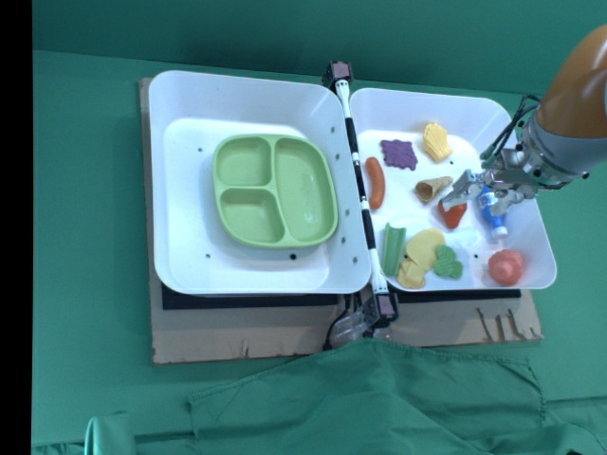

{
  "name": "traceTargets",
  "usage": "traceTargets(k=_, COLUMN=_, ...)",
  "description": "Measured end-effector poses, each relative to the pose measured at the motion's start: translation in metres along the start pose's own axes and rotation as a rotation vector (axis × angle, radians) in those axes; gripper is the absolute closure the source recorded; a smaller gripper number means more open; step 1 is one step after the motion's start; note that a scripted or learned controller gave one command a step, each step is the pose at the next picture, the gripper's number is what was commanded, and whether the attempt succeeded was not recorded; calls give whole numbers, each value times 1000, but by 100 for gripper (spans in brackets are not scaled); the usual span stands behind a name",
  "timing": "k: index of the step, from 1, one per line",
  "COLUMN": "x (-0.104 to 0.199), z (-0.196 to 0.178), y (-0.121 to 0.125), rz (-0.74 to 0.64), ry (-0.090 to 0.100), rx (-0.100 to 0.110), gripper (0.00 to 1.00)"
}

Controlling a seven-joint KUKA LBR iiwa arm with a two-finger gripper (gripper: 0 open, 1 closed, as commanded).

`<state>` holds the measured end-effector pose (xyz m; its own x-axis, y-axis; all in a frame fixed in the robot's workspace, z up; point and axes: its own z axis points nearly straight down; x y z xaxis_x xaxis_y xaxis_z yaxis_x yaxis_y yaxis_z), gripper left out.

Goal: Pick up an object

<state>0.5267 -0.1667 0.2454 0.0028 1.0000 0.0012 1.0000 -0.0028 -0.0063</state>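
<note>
end effector | fingers spread apart, nothing between them | above red piece, beside blue bottle

Obscured items, right bin: my arm, cut off by the frame's right edge at upper right; my gripper, fingertips too small and cluttered to read; blue-and-white bottle, upper end hidden beneath my wrist; red piece, partly covered by my finger.

Arm reaching in low from the right

End effector hangs over the counter's right side, fingers spread apart, wrist angled leftward.
</note>
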Motion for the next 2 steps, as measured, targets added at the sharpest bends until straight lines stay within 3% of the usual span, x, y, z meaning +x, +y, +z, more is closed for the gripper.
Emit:
traceTargets(k=1, x=-12, z=52, y=-16, rz=-3, ry=-4, rx=-17, gripper=0)
traceTargets(k=2, x=-11, z=60, y=4, rz=-2, ry=-1, rx=-16, gripper=0)
